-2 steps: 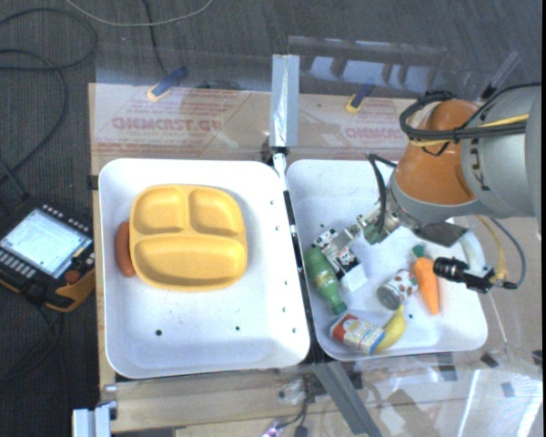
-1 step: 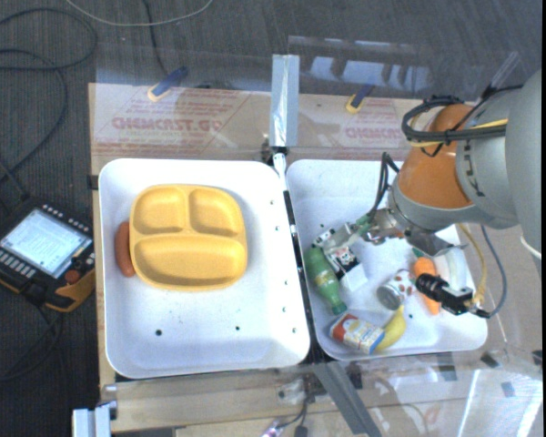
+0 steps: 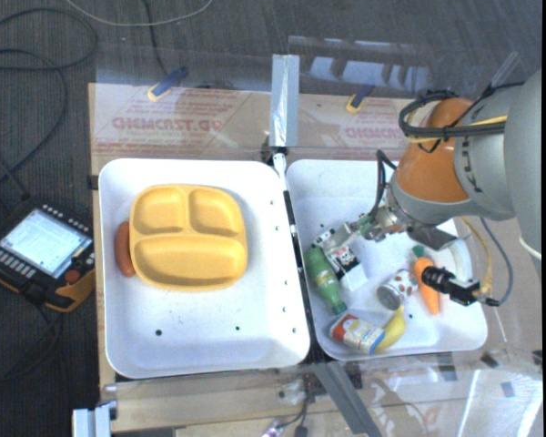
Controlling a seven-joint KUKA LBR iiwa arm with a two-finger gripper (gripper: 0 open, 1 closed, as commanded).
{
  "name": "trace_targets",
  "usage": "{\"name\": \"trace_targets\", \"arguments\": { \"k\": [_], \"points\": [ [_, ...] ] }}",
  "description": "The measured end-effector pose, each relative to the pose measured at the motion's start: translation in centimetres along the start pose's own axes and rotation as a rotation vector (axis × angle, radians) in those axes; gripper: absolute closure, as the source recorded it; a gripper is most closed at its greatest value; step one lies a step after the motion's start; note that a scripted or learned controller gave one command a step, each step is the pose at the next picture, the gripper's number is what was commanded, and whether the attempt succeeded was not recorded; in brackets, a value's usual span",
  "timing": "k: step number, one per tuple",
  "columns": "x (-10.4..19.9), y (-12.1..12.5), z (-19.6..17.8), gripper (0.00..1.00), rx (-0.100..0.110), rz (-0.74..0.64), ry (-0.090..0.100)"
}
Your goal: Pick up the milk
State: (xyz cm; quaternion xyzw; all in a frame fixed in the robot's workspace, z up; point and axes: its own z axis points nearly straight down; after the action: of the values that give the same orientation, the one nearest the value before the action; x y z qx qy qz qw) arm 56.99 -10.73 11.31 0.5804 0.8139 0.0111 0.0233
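Note:
The milk (image 3: 348, 263), a small white carton with black patches, lies in the right bin (image 3: 323, 185) near its left side. My gripper (image 3: 337, 241) is low over the carton's upper left end and reaches in from the grey and orange arm (image 3: 437, 167) on the right. It seems to touch the carton's top. The carton still rests among the other items on the bin floor.
A green bottle (image 3: 324, 279) lies just left of the milk. A can (image 3: 397, 290), a carrot (image 3: 428, 296), a banana (image 3: 396, 329) and a red and white packet (image 3: 350, 330) crowd the bin's lower part. The left bin (image 3: 164, 335) holds a yellow divided tray (image 3: 189, 236) and a sausage (image 3: 123, 248).

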Motion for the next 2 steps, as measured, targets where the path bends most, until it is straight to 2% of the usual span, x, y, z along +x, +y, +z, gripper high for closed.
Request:
{"name": "trace_targets", "arguments": {
  "k": [1,2],
  "points": [
    [0.1,0.1,-0.2,0.0,-0.023,-0.26,-0.017],
    [0.6,0.5,-1.6,1.0,-0.025,-0.266,-0.004]
  ]
}}
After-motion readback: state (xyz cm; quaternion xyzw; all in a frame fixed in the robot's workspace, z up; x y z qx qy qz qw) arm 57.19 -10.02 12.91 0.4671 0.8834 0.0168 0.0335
